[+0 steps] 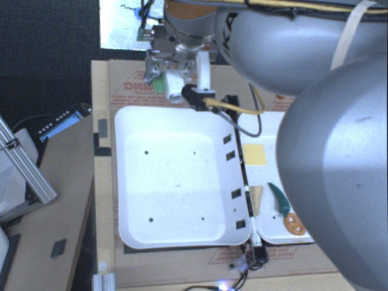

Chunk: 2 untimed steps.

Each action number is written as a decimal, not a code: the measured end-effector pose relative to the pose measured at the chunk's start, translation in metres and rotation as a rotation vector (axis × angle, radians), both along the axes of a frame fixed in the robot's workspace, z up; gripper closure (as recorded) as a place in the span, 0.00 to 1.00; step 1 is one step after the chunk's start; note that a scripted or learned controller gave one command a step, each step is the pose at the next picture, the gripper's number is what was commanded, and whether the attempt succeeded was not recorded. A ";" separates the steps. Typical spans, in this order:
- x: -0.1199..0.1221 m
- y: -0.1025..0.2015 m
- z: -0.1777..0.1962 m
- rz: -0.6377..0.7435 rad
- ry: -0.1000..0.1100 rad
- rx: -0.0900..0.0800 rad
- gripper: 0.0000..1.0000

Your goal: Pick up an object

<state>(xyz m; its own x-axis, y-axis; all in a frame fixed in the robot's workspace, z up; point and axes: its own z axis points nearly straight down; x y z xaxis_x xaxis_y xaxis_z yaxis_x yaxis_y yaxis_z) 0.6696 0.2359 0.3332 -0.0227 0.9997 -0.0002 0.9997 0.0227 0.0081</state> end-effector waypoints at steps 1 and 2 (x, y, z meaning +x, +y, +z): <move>0.000 0.001 0.011 0.006 -0.002 -0.001 1.00; 0.001 0.001 0.022 0.011 -0.005 -0.001 1.00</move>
